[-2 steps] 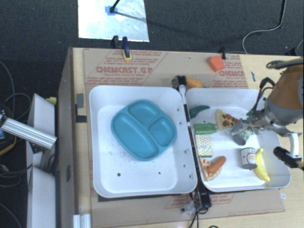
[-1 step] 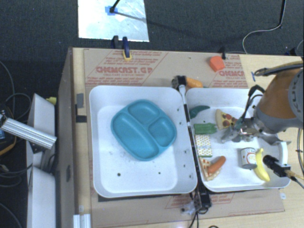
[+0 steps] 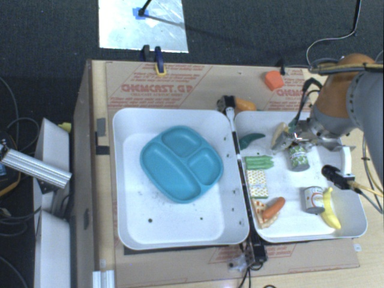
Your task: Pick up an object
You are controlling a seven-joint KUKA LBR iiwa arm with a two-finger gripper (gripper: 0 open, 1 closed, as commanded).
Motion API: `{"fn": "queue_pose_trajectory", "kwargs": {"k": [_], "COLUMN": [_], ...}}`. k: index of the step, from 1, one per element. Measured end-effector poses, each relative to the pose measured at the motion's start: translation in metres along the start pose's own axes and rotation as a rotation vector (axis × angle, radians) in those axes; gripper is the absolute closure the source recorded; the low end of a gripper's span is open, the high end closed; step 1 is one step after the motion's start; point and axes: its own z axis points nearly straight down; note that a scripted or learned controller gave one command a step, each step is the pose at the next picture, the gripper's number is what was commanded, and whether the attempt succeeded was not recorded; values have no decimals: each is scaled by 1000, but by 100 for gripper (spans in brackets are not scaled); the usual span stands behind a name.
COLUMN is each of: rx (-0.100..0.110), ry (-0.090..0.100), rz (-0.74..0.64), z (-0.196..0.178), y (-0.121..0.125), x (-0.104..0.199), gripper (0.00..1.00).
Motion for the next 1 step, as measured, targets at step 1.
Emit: {"fn": "queue_pose_trajectory", "kwargs": {"k": [1], "rx": [3], "ry": [0], "rz": [0], "z": [0], "y": [42], "x": [32], "gripper": [0]}}
